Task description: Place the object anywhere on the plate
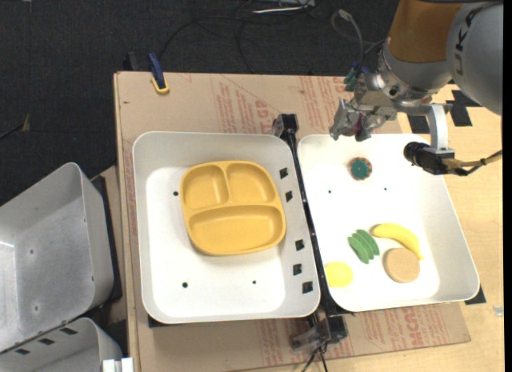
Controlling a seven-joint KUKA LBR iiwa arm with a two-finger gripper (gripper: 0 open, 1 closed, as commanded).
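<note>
A yellow three-compartment plate (233, 206) lies in the left bin (160, 162). The right bin (432, 178) holds a small teal and red round object (361, 169) near its far side, and a green bean-like piece (364, 245), a yellow banana (398, 237), a tan round cookie (401, 266) and a yellow disc (338, 274) towards the front. My gripper (354, 126) hangs over the far edge of the right bin, just up and left of the teal object, with nothing seen between its fingers.
A black divider with clips (298, 202) runs between the two bins. A grey container (48, 250) stands at the left off the bench. A black camera mount (428, 157) juts over the right bin's far right corner. Cables (264, 10) lie on the dark floor behind.
</note>
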